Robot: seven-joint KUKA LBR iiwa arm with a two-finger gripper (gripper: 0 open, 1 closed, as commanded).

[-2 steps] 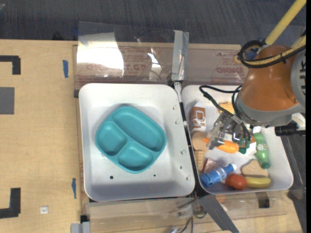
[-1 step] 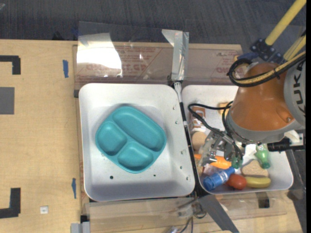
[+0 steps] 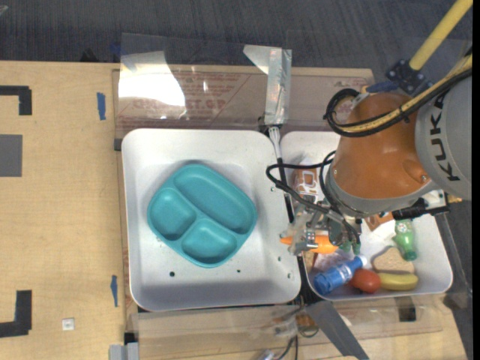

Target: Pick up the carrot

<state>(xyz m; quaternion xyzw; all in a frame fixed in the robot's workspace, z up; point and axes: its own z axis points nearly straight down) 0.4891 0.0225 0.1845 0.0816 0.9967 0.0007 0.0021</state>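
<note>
Camera view: the gripper hovers over the carrot at the right bin's nine o'clock edge, jaws' state impossible to tell, and should straddle it squarely, clear of the blue bottle at six o'clock.

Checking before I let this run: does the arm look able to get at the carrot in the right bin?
Probably yes. The gripper is right at the carrot, with nothing between them. A blue bottle lies close below it and may crowd the grasp.
</note>
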